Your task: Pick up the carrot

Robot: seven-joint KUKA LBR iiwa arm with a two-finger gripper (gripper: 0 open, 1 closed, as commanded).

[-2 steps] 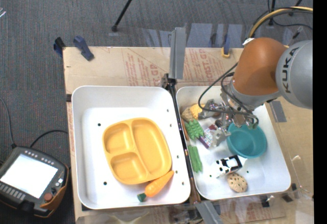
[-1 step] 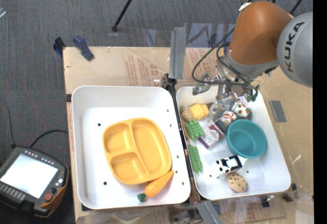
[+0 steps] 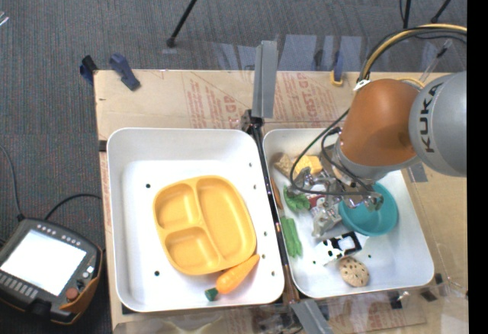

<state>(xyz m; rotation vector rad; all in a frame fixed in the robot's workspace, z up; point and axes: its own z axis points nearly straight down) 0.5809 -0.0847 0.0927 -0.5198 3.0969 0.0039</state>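
A: Camera view, carrot [image 3: 238,274]?
B: Lying lower centre, left bin [image 3: 126,172], touching yellow divided plate [image 3: 204,224].
A: Gripper [image 3: 328,210]?
B: Hovering mid-right over right bin [image 3: 415,264]; grip unclear. Arm [image 3: 442,123] showing "KUKA".

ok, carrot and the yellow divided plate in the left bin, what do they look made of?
Carrot: likely molded plastic toy; uniform orange, smooth, green stub end. Yellow plate: probably hard plastic, semi-gloss; even color, rounded molded dividers, soft highlights. Neither can be confirmed from the look alone.
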